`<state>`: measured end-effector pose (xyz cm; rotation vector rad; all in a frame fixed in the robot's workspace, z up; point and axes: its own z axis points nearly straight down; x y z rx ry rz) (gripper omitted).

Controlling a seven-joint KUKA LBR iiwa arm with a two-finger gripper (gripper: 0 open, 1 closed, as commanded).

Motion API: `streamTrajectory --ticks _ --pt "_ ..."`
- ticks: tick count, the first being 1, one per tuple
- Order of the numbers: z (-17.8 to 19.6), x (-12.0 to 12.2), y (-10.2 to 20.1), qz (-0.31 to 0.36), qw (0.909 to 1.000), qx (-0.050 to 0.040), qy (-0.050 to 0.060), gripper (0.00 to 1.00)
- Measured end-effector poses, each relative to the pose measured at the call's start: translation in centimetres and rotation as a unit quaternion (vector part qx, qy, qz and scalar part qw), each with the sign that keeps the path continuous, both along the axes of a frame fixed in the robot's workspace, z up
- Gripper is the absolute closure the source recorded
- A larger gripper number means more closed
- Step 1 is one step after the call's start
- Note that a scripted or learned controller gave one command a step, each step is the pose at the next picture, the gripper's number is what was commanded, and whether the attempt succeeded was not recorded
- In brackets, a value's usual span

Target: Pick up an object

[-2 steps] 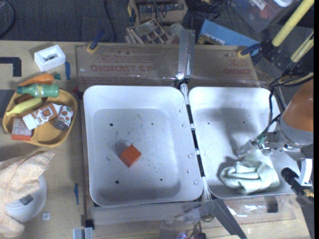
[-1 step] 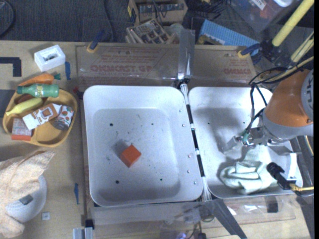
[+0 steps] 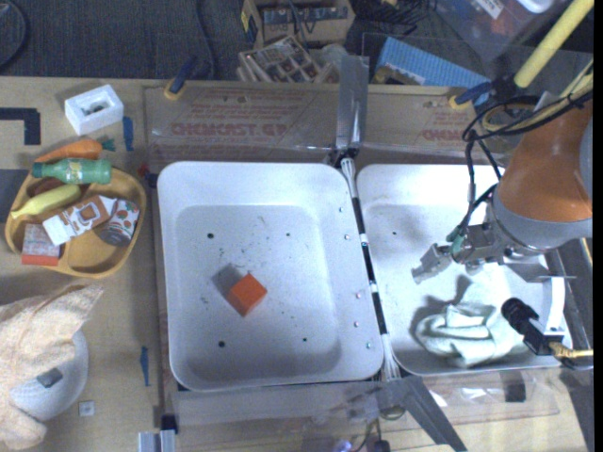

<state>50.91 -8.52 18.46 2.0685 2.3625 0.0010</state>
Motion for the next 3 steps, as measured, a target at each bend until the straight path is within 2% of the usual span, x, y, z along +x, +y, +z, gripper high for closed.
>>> streamTrajectory --ticks 1,2,3 --pt "3.6 -0.4 -5.2 0.001 1.0000 -0.0005 -0.001 0.00" --pt "-9.0 0.0 -11.1 0.130 0.9915 -0.0002 0.000 0.00" --pt "-9.7 1.6 -12.8 0.061 0.9982 0.0014 -0.002 0.00"
